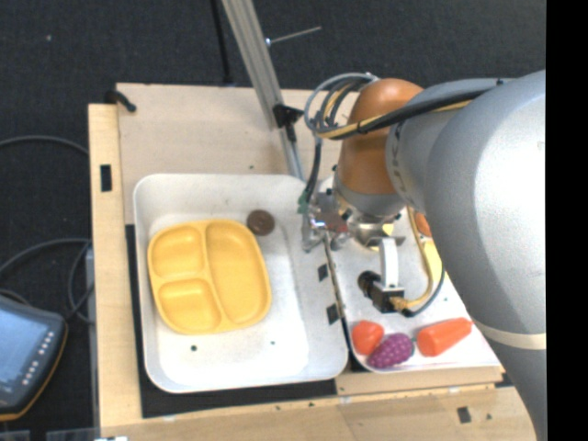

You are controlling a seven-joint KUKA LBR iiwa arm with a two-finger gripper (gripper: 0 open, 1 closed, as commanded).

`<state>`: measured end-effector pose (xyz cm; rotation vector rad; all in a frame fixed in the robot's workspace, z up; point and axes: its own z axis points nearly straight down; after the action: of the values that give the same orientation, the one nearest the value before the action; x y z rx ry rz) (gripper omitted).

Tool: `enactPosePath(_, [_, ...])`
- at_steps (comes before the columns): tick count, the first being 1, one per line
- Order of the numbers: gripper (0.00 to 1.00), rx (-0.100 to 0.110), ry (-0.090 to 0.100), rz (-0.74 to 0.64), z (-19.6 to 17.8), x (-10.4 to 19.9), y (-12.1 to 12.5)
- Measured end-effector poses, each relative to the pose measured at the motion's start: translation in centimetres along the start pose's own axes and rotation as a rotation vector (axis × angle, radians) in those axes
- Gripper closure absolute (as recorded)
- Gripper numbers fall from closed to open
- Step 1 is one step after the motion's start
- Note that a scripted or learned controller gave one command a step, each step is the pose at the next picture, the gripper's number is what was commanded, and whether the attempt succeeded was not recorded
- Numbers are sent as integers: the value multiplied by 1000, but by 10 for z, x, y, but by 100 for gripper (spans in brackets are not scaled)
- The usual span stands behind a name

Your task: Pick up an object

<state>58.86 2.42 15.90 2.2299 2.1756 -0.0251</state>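
Worktop (184, 127) of pale wood carries two shallow white bins side by side. The left bin (220, 361) holds a yellow divided tray (209, 276), lying flat toward its left half, and a small brown round object (261, 221) just beyond the tray's far right corner, apart from it. The right bin (441, 364) is largely covered by my arm (478, 191). Along its near edge three items lie in a row: an orange-red piece (367, 336), a purple grape cluster (393, 349) touching it, and an orange carrot-like piece (445, 335) just to the right.

My claw (342, 231) sits low at the divide between the two bins, near the far part of the right bin, below the orange wrist band (372, 145). Its state cannot be told (the wrist and cabling mask it). Nothing is seen gripped. The three items at the near edge lie well apart from the claw; the brown object is nearer, across the divide.
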Motion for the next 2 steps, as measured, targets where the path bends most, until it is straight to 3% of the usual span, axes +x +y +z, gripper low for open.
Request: enactPosePath(2, [100, 0, 0, 0, 0, 0, 0])
